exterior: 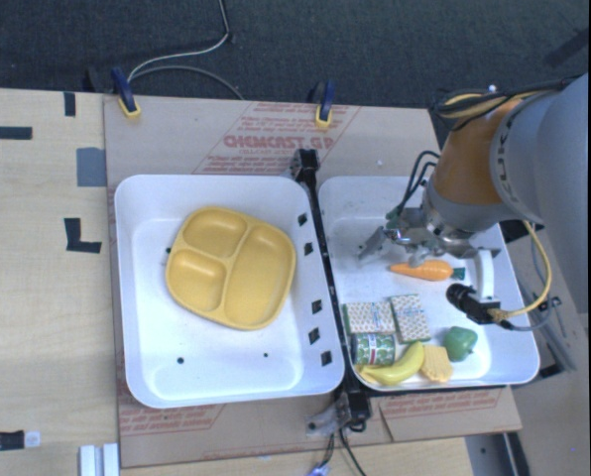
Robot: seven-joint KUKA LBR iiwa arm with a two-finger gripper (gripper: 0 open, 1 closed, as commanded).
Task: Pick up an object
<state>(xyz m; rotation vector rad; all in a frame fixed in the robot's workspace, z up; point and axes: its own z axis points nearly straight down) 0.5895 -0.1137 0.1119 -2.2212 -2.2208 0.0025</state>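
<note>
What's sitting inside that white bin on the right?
The right bin holds a carrot, two patterned boxes, a can, banana, corn and green pepper. The arm covers its far corner.

Red print on cardboard sheet (266, 137) under the bins, up-left of the pincer (390, 238): large line reads roughly "CHEMCAST", smaller lines around it too blurred to read. Patterned small boxes (371, 317) and can (373, 348) just below the pincer: label text illegible. No numbers readable anywhere.
</note>
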